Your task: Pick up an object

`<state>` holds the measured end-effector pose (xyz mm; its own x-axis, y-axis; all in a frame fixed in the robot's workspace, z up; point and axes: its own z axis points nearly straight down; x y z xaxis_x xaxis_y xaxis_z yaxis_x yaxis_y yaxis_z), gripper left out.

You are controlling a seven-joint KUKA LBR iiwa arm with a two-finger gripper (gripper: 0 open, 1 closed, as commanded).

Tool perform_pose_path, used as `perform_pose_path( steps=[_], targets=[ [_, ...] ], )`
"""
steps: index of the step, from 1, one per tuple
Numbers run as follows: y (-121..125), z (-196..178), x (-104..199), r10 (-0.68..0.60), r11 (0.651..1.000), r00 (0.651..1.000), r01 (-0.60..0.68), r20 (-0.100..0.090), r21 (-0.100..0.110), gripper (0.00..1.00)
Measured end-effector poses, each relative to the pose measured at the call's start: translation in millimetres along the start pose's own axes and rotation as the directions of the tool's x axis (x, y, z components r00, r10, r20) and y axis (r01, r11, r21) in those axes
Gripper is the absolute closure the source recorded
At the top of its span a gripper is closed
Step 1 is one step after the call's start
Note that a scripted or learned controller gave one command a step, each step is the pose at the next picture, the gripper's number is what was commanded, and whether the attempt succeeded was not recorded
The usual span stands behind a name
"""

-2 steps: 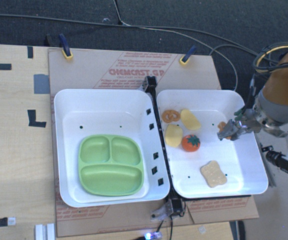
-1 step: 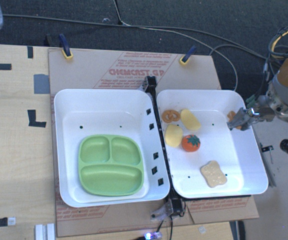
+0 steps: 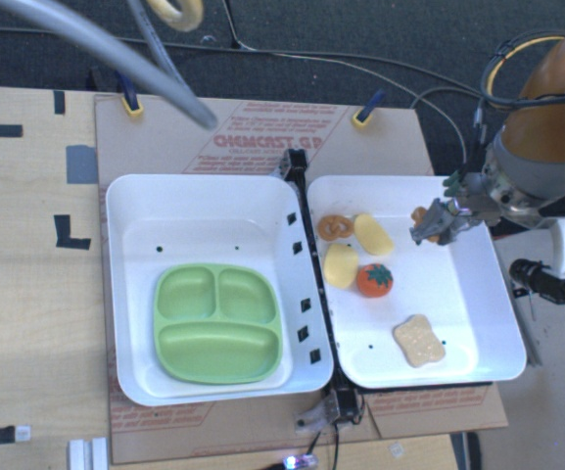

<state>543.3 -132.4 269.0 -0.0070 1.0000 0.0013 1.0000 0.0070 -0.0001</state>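
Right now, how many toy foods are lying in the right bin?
5: a pretzel and yellow piece at the back, another yellow piece beside a tomato, a cracker nearest the front. None looks hidden.

end effector over right bin — tomato nearby.

Fixed overhead camera, slanted down over both bins

The pale wooden bench carries a brown cardboard sheet with red print. On the sheet two shallow white bins sit side by side, touching: the left bin and the right bin.
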Motion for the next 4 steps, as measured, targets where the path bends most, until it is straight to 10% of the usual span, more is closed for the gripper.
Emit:
perform_pose_path(
  steps=[4],
  targets=[
    [92.1, 26.3, 205.1, 0.001, 1.0, 1.0, -0.001, 0.0, 0.0, 1.0]
  ],
)
